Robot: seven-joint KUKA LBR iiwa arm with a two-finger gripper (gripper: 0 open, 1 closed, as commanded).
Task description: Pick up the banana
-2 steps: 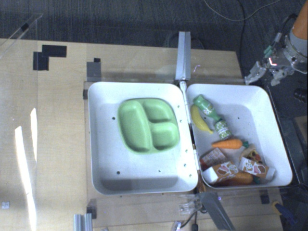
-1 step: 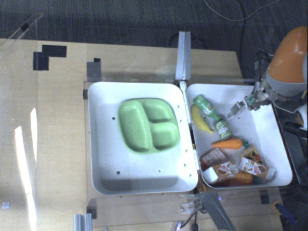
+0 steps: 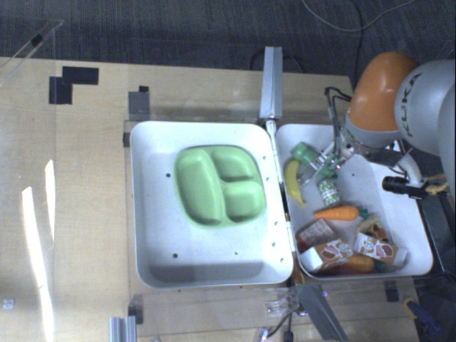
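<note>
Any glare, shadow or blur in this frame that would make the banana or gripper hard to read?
Camera view: bright glare streaks on the bench at left, away from the bins; soft, low-resolution overall. The banana stands out clearly against the right bin. The gripper blurs into green clutter, so its fingers are unreadable.

A yellow banana [image 3: 293, 182] lies in the right-hand white bin [image 3: 413, 262], close against that bin's left wall, in the upper half of the bin. It is small and curved, running lengthwise from the far side toward the near side, with its lower tip bending slightly to the right. It rests flat on the bin floor, unpeeled, with nothing gripping it.
</note>
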